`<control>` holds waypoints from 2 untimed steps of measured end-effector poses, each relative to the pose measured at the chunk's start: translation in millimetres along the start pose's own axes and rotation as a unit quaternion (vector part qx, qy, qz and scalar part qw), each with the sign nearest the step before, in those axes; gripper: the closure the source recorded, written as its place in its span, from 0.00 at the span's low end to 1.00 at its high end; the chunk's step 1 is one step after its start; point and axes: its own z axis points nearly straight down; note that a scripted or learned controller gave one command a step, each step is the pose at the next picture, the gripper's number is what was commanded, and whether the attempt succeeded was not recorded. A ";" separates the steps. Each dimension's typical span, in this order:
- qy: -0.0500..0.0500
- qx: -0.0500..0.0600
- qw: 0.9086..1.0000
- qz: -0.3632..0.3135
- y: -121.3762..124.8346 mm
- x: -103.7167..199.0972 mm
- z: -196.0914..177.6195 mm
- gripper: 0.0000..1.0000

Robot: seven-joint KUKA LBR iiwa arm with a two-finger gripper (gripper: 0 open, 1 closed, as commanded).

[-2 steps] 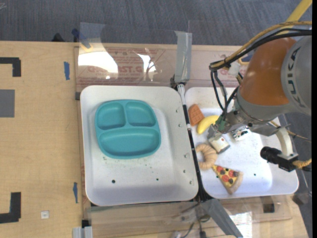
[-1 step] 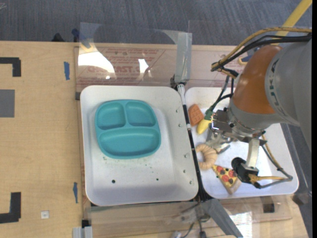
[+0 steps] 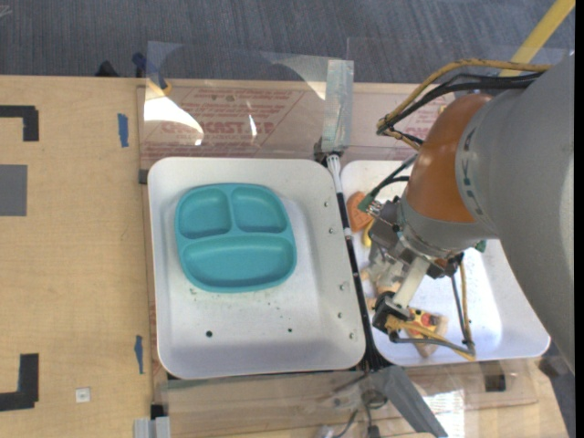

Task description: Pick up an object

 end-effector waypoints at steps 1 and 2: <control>0.000 0.000 0.953 0.302 -73.3 74.6 -6.4 1.00; 0.007 -0.001 0.932 0.361 -81.6 100.6 104.2 1.00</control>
